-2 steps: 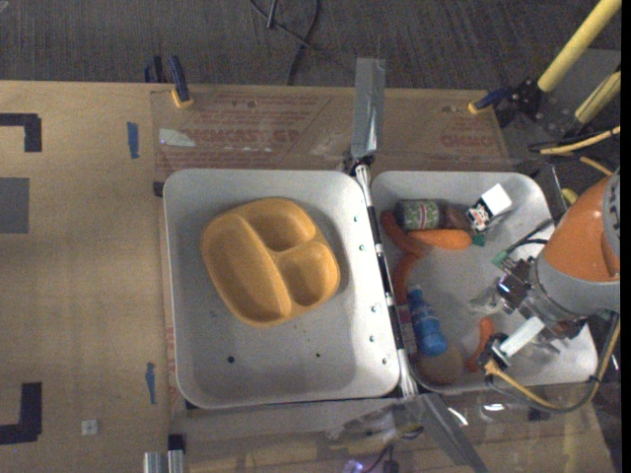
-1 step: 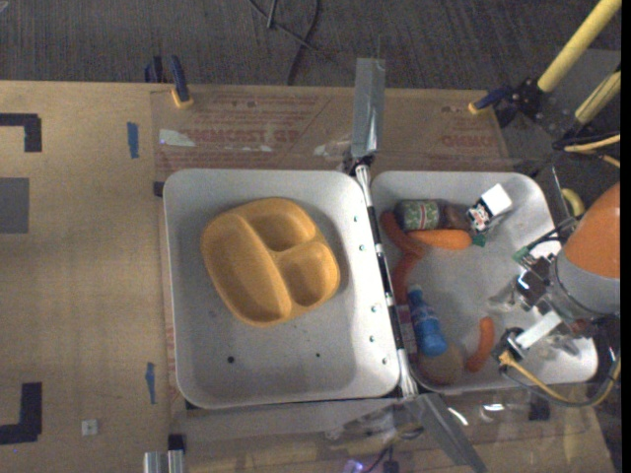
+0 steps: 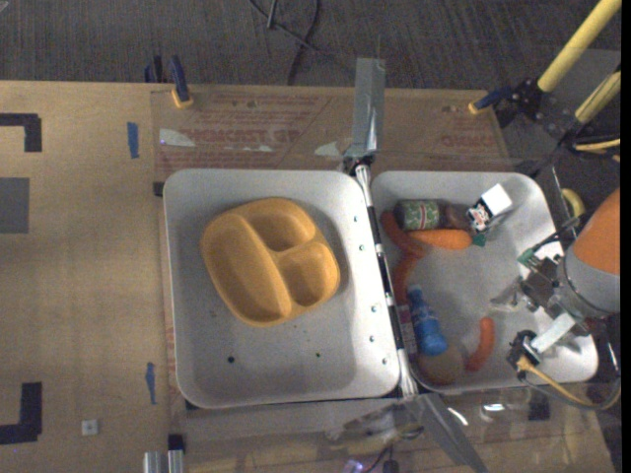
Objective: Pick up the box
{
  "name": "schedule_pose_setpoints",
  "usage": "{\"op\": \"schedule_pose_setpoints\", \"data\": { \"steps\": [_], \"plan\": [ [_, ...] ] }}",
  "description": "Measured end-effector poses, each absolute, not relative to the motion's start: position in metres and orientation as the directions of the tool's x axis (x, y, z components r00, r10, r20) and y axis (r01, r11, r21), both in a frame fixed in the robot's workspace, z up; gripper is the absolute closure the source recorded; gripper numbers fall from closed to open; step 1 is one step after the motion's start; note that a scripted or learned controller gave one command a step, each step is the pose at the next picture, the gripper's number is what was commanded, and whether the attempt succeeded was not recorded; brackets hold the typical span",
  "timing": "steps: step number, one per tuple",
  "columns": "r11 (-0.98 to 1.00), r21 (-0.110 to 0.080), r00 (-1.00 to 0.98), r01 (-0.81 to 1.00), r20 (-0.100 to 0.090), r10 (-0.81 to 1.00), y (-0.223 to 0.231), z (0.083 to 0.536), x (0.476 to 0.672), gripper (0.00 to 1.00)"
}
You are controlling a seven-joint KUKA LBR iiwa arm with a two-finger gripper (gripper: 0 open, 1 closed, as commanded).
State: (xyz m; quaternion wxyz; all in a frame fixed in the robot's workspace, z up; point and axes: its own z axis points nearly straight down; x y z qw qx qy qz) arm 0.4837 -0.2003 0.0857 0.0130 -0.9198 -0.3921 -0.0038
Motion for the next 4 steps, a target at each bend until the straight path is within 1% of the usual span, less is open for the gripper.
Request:
{"op": "schedule_pose_setpoints", "data": {
  "steps": [1,2,3,4],
  "plan": [
    [-0.630,-0.024,0.631,0.776,0.021,0.776,-0.199,0.085,0.484,0.00],
    [-0.803,-0.012,0.803,0.596,0.001,0.596,-0.210,0.107,0.480,0.00],
    [-0.798,-0.001,0.798,0.602,0.001,0.602,-0.129,0.084,0.481,0.00],
    [-0.836,-0.001,0.836,0.548,0.003,0.548,-0.174,0.085,0.489,0.00]
  ]
}}
